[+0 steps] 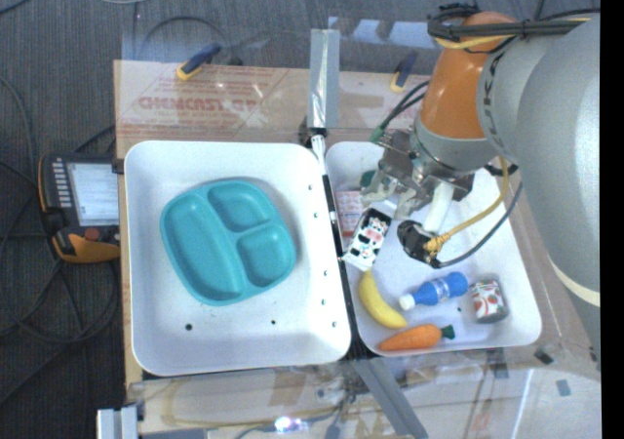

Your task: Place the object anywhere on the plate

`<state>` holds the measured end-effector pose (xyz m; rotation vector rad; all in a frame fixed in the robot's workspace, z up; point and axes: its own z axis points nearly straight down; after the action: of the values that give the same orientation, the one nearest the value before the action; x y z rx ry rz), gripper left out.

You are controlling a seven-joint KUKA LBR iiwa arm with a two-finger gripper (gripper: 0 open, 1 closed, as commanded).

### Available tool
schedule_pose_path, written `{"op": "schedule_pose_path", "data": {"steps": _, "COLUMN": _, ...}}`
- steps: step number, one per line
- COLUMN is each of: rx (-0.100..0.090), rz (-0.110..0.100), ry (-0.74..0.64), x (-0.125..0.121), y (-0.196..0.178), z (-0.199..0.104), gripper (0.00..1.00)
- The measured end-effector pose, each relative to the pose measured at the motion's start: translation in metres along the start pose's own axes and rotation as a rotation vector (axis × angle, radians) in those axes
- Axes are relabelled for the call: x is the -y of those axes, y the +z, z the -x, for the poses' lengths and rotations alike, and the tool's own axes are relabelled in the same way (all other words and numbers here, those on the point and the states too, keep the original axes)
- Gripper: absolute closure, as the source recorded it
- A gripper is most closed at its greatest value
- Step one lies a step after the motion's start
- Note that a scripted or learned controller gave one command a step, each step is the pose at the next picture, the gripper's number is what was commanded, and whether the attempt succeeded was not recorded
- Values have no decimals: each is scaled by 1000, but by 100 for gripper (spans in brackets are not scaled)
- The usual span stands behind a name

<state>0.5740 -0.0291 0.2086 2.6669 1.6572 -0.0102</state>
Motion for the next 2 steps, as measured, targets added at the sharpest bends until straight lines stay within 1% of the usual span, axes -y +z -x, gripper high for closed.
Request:
{"op": "schedule_pose_path", "data": {"steps": 1, "rx": -3, "rz": 1, "ry": -336, "x": 2, "y": -35, "z": -68, "gripper": 100}}
{"op": "schedule_pose_path", "data": {"steps": 2, "rx": -3, "rz": 0, "ry": -437, "x": 11, "y": -10, "z": -150, "gripper": 100}}
